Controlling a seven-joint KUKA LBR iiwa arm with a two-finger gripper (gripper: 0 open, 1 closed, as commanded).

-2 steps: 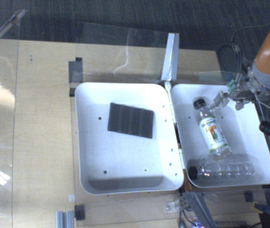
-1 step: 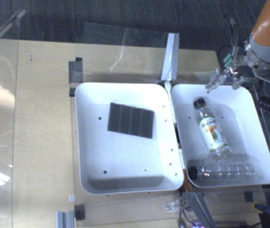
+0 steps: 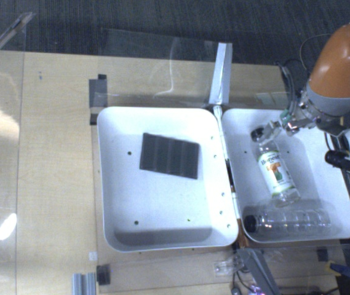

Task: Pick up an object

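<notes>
Clear plastic is what you are after: a small labelled bottle [image 3: 275,169] lies on its side in the right bin [image 3: 334,171], cap toward the far wall, with a second, larger clear bottle [image 3: 288,220] along the near wall just beside its base. The gripper [image 3: 293,122] sits at the small bottle's cap end; you cannot tell how its jaws stand. Come down across the bottle's body, not the slippery cap. A dark ribbed pad [image 3: 169,155] rests in the left bin [image 3: 116,183]. Both bins sit on a pale wooden bench [image 3: 45,183] edged by clear panels.
</notes>
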